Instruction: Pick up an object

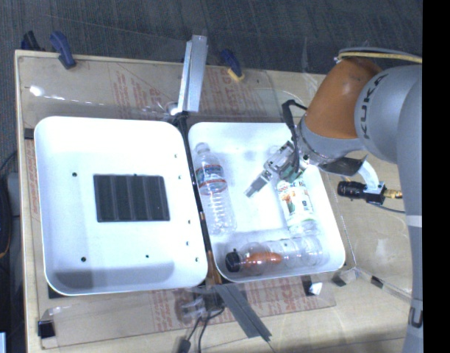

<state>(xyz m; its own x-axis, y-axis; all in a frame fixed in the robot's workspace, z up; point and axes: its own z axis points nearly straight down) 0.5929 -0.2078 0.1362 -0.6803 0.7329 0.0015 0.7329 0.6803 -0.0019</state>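
Honestly, I couldn't tell my gripper's (263, 181) state; slick, round bottles (214, 188) could probably roll from a pinch.

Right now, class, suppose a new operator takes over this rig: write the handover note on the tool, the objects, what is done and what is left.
Tool: low over the right bin, between bottles; nothing seen in it.
Objects, all in the right bin: a clear water bottle along its left side, a white-labelled bottle on the right, a bottle with a dark cap along the front wall.
Left bin: a dark ribbed panel.
Done: nothing lifted.
Left: grasp and lift one object.
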